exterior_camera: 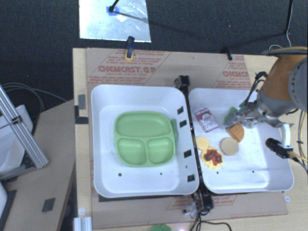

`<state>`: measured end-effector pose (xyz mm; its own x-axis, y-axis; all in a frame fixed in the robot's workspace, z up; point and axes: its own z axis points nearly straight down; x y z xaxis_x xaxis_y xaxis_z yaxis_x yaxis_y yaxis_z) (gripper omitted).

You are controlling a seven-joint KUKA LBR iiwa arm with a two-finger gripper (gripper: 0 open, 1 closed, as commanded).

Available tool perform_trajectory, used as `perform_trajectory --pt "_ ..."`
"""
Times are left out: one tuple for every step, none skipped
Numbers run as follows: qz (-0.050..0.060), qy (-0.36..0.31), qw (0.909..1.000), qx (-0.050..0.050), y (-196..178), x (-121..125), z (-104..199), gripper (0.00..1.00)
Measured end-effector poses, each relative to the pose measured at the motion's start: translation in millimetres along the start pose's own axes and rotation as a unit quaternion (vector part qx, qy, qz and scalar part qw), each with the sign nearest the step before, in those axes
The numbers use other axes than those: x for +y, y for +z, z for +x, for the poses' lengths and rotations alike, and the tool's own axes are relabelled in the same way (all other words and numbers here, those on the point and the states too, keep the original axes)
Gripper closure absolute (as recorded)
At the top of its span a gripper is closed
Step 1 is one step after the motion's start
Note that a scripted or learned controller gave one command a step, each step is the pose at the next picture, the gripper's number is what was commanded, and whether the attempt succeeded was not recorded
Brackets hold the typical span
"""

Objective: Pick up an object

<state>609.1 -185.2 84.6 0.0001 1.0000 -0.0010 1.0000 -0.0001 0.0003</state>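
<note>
Two shallow white bins sit side by side on the surface, on a sheet of brown printed cardboard (144,66). Lying flat in the left white bin (103,129) is a pale green plastic divided tray (144,137) with one long compartment above two smaller ones.

Several small things lie in the right white bin (269,177). A small red-and-white printed packet (206,119) lies toward the bin's upper left. Below it a flat yellow piece (202,142) rests near the wall between the bins, and just beneath that sits a yellow piece with a red topping (212,158). A round tan disc (229,146) lies just right of these. Above the disc, an orange wedge-shaped piece (236,131) lies tilted, and a small green piece (231,114) sits just above and left of it.

From the right, the grey arm with the orange band (284,78) comes in over the right bin. Its gripper (246,119) is low over the bin's upper middle, right at the orange wedge and the green piece, seemingly touching or overlapping them. Whether its tips are spread or closed cannot be told from this angle, nor whether anything is gripped between them. A black part of the arm (277,147) juts over the bin's right side.
</note>
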Motion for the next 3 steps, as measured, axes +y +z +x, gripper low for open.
perform_trajectory --pt "-0.002 -0.001 1.0 0.0 -11.5 2.3 0.8 1.0" --pt "-0.002 -0.001 1.0 0.0 -11.1 2.2 0.9 0.0" --pt "0.001 0.0 1.0 0.001 0.6 -38.2 -4.5 0.0"
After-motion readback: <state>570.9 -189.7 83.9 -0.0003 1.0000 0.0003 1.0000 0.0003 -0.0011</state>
